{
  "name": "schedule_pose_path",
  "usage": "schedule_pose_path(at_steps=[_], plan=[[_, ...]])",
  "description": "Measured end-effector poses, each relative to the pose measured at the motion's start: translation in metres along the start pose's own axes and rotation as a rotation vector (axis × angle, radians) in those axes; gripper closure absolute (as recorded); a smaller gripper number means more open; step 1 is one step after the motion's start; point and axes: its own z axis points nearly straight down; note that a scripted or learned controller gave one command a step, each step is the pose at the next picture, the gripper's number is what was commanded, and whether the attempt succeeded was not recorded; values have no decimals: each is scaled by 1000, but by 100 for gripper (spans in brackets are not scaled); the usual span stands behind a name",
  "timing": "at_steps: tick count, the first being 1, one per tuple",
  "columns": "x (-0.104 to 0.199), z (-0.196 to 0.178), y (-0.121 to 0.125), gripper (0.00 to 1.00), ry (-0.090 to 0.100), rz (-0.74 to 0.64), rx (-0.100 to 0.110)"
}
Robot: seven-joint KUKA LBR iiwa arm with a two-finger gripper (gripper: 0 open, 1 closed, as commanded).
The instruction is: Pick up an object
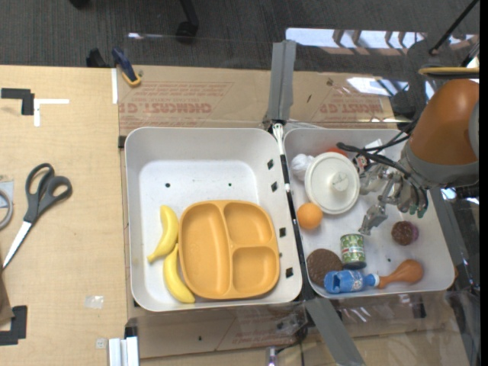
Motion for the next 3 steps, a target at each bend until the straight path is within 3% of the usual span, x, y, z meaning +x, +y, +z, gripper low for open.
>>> schedule_pose_path(at_steps=[1,2,3], plan=[[-45,-2,78,0,-3,21,5],[44,-11,67,0,-7,215,5],[86,-2,41,0,-4,121,0]])
